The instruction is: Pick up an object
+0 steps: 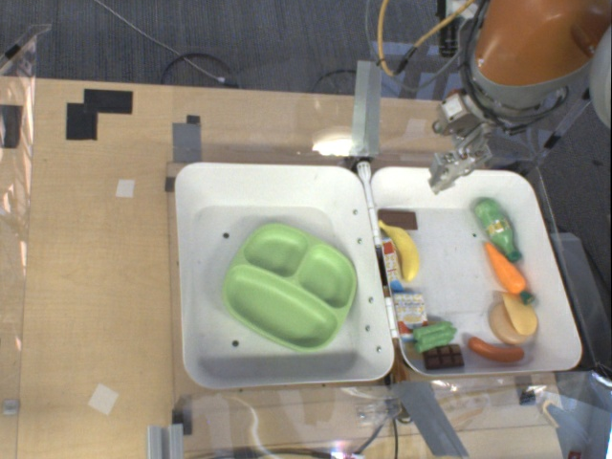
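- Banana (405, 251), green bottle (496, 226), carrot (505, 269), sausage (495, 350): inside right bin (449, 204).
- Gripper (453, 166) above right bin's far rim, grip state impossible to tell.
- Green divided plate (290, 285) left of right bin.

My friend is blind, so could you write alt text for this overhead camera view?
A robot gripper hangs over the far edge of the right bin, which contains toy food, including a banana and a carrot. The left bin contains a green divided plate.
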Controlling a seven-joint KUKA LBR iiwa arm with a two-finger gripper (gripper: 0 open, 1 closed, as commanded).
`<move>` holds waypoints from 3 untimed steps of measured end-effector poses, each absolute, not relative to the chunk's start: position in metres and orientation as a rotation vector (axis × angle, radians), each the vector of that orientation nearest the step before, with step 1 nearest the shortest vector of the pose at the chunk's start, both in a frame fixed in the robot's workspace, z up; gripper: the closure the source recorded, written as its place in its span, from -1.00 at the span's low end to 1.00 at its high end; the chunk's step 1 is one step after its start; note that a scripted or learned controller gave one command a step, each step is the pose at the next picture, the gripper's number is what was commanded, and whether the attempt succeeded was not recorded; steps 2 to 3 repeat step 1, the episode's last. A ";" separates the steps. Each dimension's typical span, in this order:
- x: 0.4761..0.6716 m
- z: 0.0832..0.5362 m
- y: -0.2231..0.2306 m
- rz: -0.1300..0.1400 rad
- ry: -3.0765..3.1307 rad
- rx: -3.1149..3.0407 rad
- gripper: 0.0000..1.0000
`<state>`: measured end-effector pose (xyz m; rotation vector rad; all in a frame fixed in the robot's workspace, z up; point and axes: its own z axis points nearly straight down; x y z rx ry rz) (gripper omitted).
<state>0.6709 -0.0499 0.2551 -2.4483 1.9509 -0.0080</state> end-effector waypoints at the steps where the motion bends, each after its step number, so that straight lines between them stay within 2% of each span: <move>1: 0.669 0.188 -0.135 0.000 1.690 -2.645 1.00; 3: 0.669 0.188 -0.135 0.000 1.690 -2.645 1.00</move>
